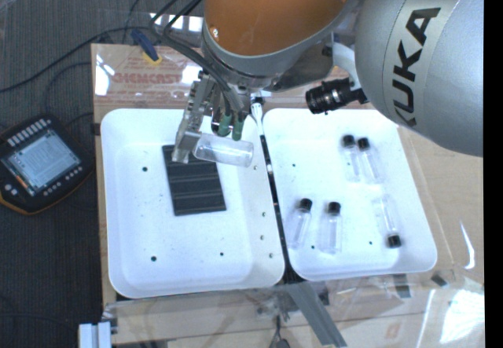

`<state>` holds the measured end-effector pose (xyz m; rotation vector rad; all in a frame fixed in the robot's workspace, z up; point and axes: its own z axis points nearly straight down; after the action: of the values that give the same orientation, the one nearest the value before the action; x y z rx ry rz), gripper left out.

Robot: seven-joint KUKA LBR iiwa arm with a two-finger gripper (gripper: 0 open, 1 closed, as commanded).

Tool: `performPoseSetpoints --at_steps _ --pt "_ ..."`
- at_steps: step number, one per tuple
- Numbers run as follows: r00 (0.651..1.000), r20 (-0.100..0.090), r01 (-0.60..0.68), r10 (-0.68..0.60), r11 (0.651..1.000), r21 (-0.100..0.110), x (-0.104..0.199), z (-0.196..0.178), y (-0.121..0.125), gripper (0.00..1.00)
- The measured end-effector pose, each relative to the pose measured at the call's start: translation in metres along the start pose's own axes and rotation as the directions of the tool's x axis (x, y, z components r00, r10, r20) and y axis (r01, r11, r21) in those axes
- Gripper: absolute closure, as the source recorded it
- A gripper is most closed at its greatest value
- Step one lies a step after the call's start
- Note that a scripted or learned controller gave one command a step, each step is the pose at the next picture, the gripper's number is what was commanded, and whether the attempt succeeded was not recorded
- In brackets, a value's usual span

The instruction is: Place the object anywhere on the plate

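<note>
A black ribbed plate lies flat in the left white bin. A clear vial lies on its side at the plate's far right corner, partly over the plate and partly over the bin floor. My gripper hangs just above it, open. Its grey left finger comes down by the plate's far left corner, and its green-tipped right finger is above the vial. The vial sits below the tips and is not pinched between them.
The right bin holds several clear vials with black caps, among them a pair at the back and a pair at the front. The arm's orange band hangs over the bins' far side. A teach pendant lies off the bench at left.
</note>
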<state>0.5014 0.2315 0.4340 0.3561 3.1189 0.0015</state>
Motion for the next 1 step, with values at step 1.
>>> performPoseSetpoints --at_steps 1 --pt "0.905 0.000 0.425 -0.425 0.905 -0.001 0.0169 -0.0008 -0.0018 1.00"
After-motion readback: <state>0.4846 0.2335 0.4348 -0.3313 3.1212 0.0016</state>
